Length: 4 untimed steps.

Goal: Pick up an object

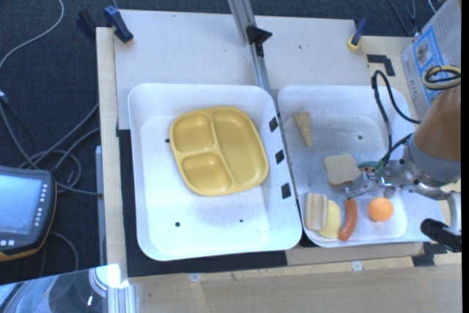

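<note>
gripper (359, 188) low in right bin (330, 102), between bread slice (341, 168) and sausage (349, 219); grip state unclear.

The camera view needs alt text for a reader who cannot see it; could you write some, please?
The arm's pincer hangs low in the right bin, among a bread slice, sausage, orange, sandwich and a pale wedge. The left bin holds a yellow divided plate.

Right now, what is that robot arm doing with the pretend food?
The robot's hand is low in the right bin, among toy food: a slice of bread, a sausage, an orange, a sandwich and a cheese wedge. It isn't holding anything. The yellow plate sits alone in the left bin.
</note>
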{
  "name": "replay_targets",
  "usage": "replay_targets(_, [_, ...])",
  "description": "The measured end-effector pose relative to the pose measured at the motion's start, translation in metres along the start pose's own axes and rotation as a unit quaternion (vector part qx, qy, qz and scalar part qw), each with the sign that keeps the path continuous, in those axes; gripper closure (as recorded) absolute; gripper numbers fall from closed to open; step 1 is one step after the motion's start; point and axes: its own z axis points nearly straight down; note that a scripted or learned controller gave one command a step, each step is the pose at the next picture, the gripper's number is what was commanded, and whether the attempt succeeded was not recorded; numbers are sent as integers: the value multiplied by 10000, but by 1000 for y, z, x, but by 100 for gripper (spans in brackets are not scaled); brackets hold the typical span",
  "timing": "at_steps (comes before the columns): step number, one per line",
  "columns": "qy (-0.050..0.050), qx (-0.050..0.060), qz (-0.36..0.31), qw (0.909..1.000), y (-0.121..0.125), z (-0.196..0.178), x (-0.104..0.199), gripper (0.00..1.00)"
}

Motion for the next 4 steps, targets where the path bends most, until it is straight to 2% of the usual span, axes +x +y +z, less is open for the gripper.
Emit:
replay_targets(1, [-17,-46,-5,10000,2,-15,-1,100])
replay_targets(4, [-33,-78,-16,10000,17,-164,13,100])
